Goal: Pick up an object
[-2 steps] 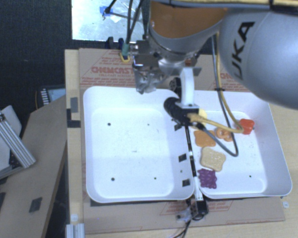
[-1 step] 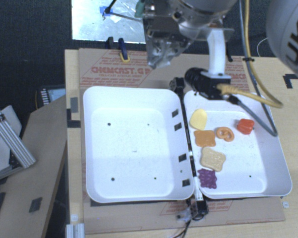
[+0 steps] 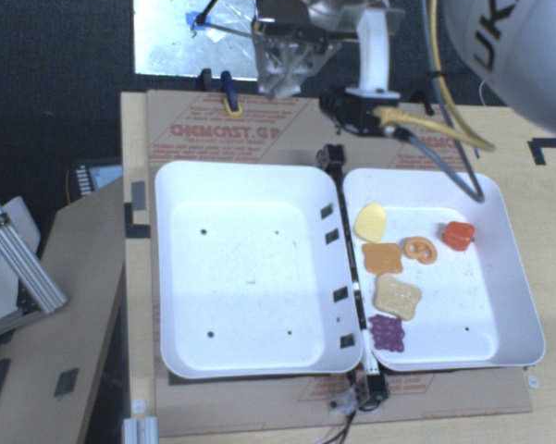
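Observation:
Several toy food items lie in the right bin (image 3: 472, 308): a yellow piece (image 3: 371, 221), an orange piece (image 3: 382, 258), a pretzel (image 3: 419, 249), a red pepper (image 3: 458, 235), a slice of toast (image 3: 397, 296) and purple grapes (image 3: 387, 333). My gripper (image 3: 281, 80) hangs high over the bench's back edge, above and behind the left bin (image 3: 240, 266), well away from the food. I see nothing in its grasp.
A raised divider with black clips (image 3: 338, 248) separates the two bins. Cables and a yellow hose (image 3: 435, 128) trail over the back of the right bin. A clamp (image 3: 229, 95) sits on the cardboard behind the left bin. A metal rail (image 3: 14, 257) lies off the bench's left.

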You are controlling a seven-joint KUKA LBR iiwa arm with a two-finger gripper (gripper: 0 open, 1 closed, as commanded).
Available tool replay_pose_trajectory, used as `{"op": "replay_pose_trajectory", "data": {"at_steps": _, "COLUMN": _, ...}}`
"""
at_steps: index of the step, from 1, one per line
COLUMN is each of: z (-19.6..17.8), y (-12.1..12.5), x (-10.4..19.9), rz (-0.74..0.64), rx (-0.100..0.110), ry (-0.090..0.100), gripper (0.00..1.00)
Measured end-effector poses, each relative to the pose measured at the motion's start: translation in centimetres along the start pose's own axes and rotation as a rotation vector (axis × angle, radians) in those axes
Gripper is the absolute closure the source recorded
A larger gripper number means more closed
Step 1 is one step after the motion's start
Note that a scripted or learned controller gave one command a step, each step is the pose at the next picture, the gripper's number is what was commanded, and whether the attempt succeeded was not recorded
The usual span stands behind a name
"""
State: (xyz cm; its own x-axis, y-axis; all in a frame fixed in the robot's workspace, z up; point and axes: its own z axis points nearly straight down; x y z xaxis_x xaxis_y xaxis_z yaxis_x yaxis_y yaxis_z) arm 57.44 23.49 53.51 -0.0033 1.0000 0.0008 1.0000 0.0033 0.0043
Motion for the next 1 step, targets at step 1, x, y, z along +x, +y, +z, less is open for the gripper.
{"op": "replay_pose_trajectory", "data": {"at_steps": 1, "z": -1.14, "y": -0.14, "x": -0.03, "rz": -0.004, "rx": 0.000, "ry": 0.001, "gripper": 1.00}}
